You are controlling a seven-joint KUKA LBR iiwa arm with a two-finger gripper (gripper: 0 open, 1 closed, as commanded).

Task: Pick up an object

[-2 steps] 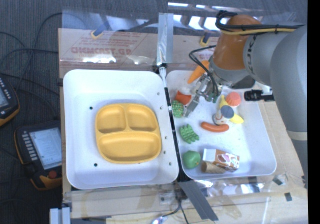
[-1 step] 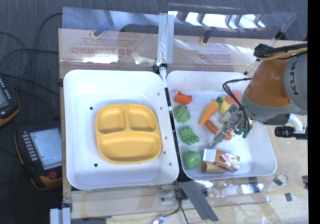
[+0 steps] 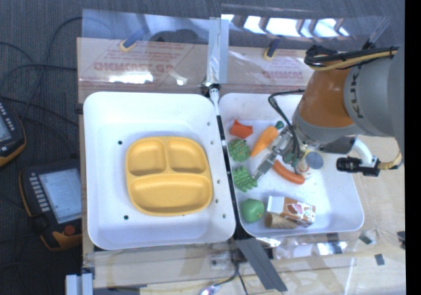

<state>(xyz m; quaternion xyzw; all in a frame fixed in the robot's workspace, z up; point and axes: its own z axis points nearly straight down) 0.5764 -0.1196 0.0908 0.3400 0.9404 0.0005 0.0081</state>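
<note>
two-finger metal gripper (image 3: 271,157) low in right white bin (image 3: 342,211), fingers apart, gripping nothing | orange plastic carrot (image 3: 265,140) tapered, slanted, just beside it above | green leafy pieces (image 3: 242,165) left | yellow three-compartment tray (image 3: 170,174) in left bin

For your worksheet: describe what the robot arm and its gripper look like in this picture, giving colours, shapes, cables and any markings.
The arm is a thick, rounded grey tube with a broad orange band above the wrist and part of some dark lettering on the grey shell. Black cables loop over the top. The gripper is a slim metallic assembly ending in thin fingers.
</note>
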